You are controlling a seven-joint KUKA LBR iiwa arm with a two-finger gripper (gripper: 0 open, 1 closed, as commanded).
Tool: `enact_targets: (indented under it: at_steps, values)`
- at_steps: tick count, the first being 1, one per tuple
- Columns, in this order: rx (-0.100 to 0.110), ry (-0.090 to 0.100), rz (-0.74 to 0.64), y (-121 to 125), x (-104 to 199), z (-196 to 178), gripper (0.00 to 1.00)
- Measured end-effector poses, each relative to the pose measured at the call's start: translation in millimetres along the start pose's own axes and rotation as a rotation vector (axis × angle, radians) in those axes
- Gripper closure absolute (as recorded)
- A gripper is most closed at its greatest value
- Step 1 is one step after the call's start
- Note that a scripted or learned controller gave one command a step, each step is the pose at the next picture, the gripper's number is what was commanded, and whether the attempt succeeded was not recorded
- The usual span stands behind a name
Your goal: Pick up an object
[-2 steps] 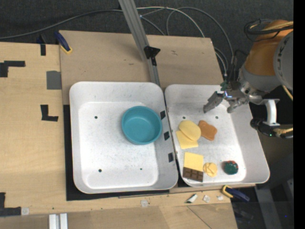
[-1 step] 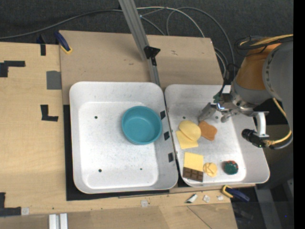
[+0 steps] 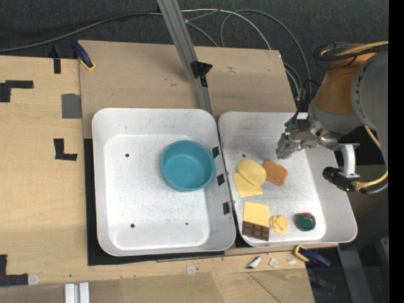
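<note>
My gripper [image 3: 285, 149] hangs over the right bin [image 3: 328, 197], near its back middle, with its fingertips pointing down-left. Just below and left of it lies an orange-brown bread-like piece [image 3: 276, 172] beside a yellow rounded piece [image 3: 250, 170] that rests on a yellow slice [image 3: 245, 184]. Toward the front of that bin lie a yellow square [image 3: 257, 212] with a brown chocolate bar [image 3: 255, 231] at its lower edge, a small yellow round piece [image 3: 278, 223] and a dark green ball with red [image 3: 305, 221]. Nothing shows between the fingers.
The left bin [image 3: 120, 188] holds a blue bowl [image 3: 187, 165] near its right side. A grey pole [image 3: 183, 43] slants from the top down to the bins' back edge. Cables trail behind the bench. The arm's body fills the right.
</note>
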State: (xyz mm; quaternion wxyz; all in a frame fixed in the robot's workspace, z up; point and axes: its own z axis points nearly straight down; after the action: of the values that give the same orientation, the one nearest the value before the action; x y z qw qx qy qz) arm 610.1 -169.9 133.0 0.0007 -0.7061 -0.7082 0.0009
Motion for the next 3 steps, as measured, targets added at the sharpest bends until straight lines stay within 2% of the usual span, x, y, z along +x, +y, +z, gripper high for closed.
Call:
enact_targets:
  at_steps: [2, 3]
  values:
    - [-0.007, -0.001, 0.001, 9, -7, -97, 1.00]
    - [-0.001, 0.002, -0.004, 10, 52, -88, 1.00]
